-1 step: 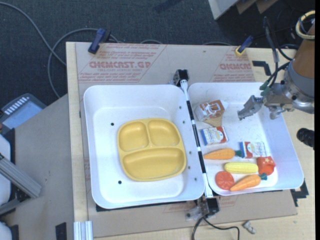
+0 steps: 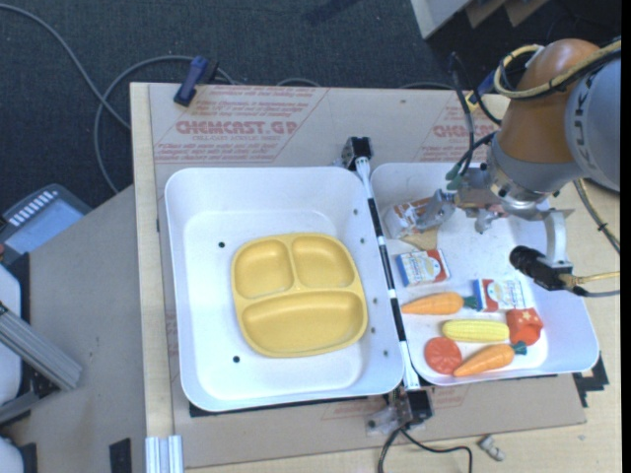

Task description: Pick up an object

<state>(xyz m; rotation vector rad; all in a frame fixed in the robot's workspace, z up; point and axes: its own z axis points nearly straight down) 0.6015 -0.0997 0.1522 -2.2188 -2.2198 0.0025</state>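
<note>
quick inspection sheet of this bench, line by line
surface: brown bench board bearing left bin and right bin
job's things: in right bin, two carrots, corn, tomato, red pepper, small cartons
clutter: yellow divided tray in left bin; blue clip at board's far edge
grippers: gripper over far end of right bin, holding nothing visible
cables: grey cable on floor; wires on arm
surroundings: dark carpet

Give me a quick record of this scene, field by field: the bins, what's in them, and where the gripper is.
left bin: yellow divided plate
right bin: two carrots, corn cob, tomato, red pepper, small cartons
gripper: over the right bin's far end, above a crumpled packet
held: nothing visibly between the fingers
</note>
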